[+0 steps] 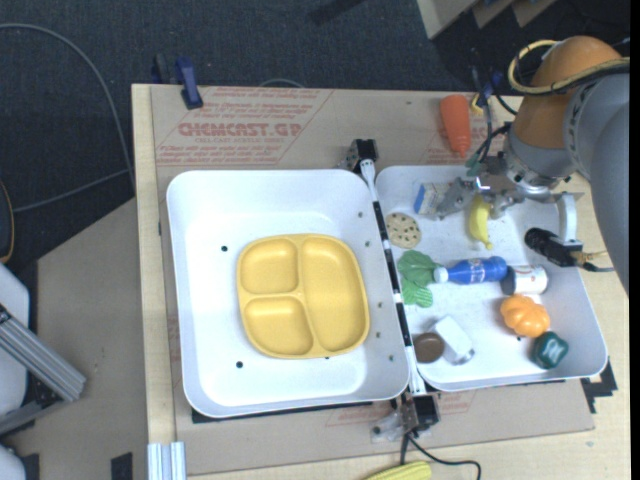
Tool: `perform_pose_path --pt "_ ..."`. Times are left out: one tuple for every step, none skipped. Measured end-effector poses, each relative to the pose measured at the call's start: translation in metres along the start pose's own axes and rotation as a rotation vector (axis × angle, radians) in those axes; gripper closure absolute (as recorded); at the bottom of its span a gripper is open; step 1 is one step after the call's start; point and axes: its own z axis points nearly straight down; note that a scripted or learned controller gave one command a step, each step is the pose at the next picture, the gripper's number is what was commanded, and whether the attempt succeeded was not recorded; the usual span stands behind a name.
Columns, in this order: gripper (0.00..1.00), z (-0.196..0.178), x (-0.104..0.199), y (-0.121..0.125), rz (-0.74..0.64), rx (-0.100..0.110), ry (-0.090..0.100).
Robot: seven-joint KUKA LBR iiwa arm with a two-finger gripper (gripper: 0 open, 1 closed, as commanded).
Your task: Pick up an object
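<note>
The bench [250, 128] carries two white bins side by side, the left bin [200, 268] and the right bin [580, 318]. An orange carrot [455, 123] lies at its far right.

Background: dark grey carpeted floor [90, 28] surrounding a pale wooden surface [260, 118] with a red printed label, a blue clamp [187, 81] at its far left corner, a thin cable [70, 78] curving across the floor, and aluminium framing [35, 363] at lower left.

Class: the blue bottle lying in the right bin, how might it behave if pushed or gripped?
The blue bottle lies on its side, so it would probably roll if nudged. Its rounded, smooth-looking body may slip between fingers. It looks like light plastic, likely easy to lift.
</note>
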Motion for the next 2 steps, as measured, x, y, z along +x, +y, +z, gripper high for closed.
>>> perform_pose_path --pt "1.00 -0.011 0.000 0.001 -0.001 -0.003 -0.002" --pt "1.00 -0.069 0.060 -0.016 0.000 -0.007 0.001"
